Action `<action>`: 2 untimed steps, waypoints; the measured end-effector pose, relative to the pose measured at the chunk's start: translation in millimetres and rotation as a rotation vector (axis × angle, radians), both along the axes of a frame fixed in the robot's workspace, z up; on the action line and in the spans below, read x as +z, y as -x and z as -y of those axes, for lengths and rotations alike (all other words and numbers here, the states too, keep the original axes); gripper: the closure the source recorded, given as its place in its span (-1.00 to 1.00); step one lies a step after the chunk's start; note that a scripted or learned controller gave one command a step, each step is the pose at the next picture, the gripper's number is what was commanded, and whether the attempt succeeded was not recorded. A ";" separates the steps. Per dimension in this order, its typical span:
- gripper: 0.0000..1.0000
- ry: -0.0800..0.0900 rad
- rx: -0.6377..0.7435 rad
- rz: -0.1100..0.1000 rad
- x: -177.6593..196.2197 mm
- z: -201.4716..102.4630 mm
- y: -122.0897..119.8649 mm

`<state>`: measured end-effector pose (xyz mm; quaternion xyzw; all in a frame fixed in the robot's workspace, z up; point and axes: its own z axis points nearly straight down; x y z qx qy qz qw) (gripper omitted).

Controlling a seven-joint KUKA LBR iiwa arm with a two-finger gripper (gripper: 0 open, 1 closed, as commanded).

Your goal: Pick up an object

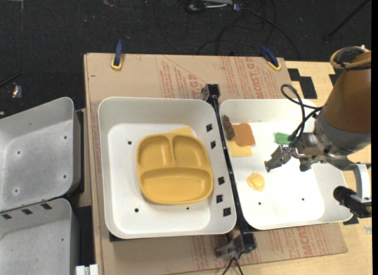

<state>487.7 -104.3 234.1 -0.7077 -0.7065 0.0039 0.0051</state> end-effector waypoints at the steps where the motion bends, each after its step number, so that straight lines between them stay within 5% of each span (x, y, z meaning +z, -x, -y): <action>1: -1.00 0.001 0.003 0.012 5.6 -0.2 -2.4; 2: -1.00 0.001 0.000 0.008 -44.4 0.3 7.5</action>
